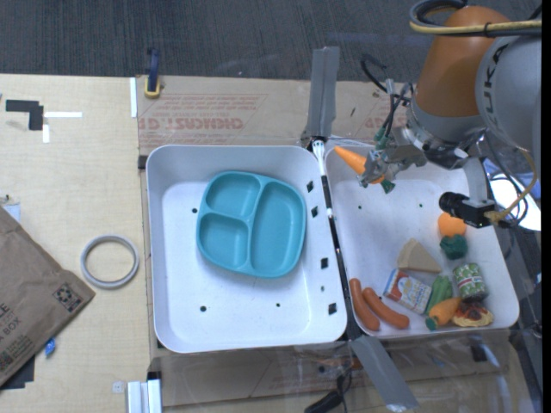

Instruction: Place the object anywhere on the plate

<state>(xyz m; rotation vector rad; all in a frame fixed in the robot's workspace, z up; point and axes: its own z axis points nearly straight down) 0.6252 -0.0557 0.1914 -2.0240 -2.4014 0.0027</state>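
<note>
- Carrot-shaped orange toy with a tapered body (349, 158): lies at the upper left corner of the right white bin (491, 231), just beside the divider between the two bins, its thick end touching or very near the fingertips.
- Two-finger gripper (375, 172): sits right at the toy's thick end; cannot tell whether clamped on it, parted or together, since cables and the wrist blur that spot.
- Teal three-compartment plastic plate (252, 224): rests in the middle of the left white bin (172, 256), well apart from the toy, across the divider.
- To do the step well: confirm a firm pinch across the toy's thick end before lifting; lift high enough to clear the bin walls and divider; carry leftward and release low over any compartment, so as not to bounce it off.
- Risk, as a judgement: tapered shape likely to slip from a shallow pinch.
- Arm pose: grey arm with orange band (456, 54) reaches in from the right, wrist bent down toward the bin's upper left corner.
</note>
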